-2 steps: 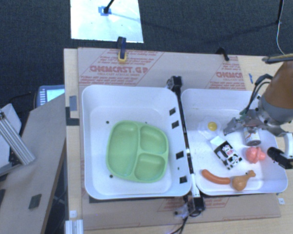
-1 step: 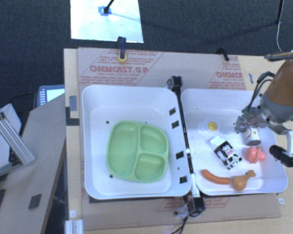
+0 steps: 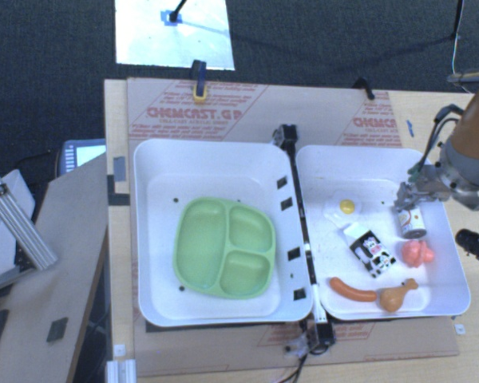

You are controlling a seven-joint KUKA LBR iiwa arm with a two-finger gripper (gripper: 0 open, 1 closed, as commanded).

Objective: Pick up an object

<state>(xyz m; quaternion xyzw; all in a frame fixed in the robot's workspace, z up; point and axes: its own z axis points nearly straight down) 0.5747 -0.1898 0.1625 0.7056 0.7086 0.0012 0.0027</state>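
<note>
Gripper: the gripper hangs low over the right bin, directly above the small can; whether it is parted or closed, I cannot tell.

Can, handling: likely light, rigid and smooth; a grip across its round sides seems best, though it may roll or slip.

Can, look: short cylinder lying on its side, pale label, dark end.

Can, place: right bin, just above the pink toy.

Neighbours: milk carton, fried egg, sausage, drumstick.

Left bin: green divided plate.
</note>
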